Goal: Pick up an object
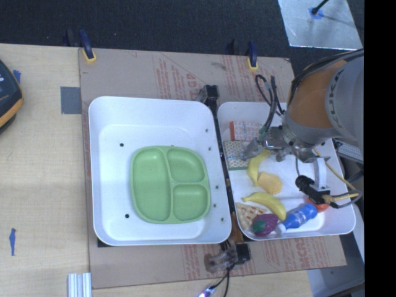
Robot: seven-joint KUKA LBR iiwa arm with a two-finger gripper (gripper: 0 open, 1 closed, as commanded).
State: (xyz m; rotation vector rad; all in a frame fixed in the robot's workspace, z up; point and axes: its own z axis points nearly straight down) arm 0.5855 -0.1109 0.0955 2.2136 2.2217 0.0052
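From the camera view we saw the tool [270, 142] low in the right bin [238, 111], above a yellow banana [255, 167]; we could not tell its state. The green plate [169, 184] lay in the left bin [102, 166]

Even bright overhead light, soft shadows, slight overall blur.

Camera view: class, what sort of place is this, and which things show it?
Probably a robot lab bench: a grey arm reaches over two white bins, one holding toy food like a banana, on clamped cardboard.
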